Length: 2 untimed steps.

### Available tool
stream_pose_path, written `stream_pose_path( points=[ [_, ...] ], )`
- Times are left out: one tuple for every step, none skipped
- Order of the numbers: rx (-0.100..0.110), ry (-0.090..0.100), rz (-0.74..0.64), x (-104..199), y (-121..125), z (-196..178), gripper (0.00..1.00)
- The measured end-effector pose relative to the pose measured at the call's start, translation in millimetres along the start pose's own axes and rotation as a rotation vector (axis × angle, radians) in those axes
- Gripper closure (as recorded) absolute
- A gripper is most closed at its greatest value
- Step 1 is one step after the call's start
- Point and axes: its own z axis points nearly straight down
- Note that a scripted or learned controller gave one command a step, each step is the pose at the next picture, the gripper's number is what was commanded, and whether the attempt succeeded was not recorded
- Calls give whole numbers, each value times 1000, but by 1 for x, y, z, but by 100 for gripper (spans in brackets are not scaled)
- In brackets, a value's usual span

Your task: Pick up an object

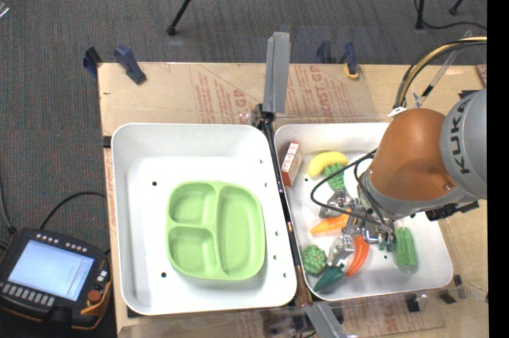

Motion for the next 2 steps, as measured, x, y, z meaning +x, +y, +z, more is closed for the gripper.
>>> stream_pose_path(
  points=[
    [-2, -9, 121, 31, -3, -1, 0],
    [-2, -2, 113, 32, -2, -9, 100]
  ],
)
